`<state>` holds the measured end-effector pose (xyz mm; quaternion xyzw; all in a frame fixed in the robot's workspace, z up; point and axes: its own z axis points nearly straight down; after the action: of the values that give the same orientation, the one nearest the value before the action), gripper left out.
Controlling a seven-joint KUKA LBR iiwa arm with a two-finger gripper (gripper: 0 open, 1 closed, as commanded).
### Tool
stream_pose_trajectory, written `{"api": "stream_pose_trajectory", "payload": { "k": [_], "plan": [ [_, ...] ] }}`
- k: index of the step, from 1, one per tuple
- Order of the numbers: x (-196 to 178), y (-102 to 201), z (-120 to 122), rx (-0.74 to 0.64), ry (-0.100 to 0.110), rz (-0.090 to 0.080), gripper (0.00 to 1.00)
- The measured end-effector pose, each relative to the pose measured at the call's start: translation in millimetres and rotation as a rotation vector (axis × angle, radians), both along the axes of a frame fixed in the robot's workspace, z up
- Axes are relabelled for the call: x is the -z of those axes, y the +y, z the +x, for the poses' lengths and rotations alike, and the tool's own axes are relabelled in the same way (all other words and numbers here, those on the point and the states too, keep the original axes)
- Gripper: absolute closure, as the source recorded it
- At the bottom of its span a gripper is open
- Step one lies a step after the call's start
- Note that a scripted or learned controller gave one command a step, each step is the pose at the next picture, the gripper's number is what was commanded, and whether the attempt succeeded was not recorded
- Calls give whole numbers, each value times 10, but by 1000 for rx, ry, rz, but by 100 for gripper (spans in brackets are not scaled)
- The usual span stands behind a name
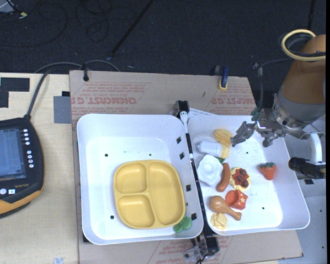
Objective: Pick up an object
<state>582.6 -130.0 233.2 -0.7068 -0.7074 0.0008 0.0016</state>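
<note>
My gripper [252, 140] hangs open over the upper part of the right bin [289, 202], with nothing between its fingers. Just left of it lie a yellow toy food [223, 137] and a small white bottle [210, 147]. Below them sit a fried egg [209, 169], a sausage [225, 177] and a red-topped slice [241, 176]. A red strawberry [268, 170] rests alone below the gripper. Near the bin's front are a red pepper [237, 198], a chicken drumstick [223, 206] and a small yellow piece [219, 220].
The left bin [93, 147] holds a yellow divided plate [148, 194] and a green toy [182, 224] at its front right corner. A teach pendant [8, 164] lies on the bench at the far left. A blue clip [224, 78] stands behind the bins.
</note>
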Motion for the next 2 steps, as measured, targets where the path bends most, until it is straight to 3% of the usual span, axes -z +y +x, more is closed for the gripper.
{"api": "stream_pose_trajectory", "payload": {
  "k": [1, 2],
  "plan": [
    [-99, -7, 0, 0, 1, 1, 100],
    [870, -450, -540, 5, 10, 1, 100]
  ]
}}
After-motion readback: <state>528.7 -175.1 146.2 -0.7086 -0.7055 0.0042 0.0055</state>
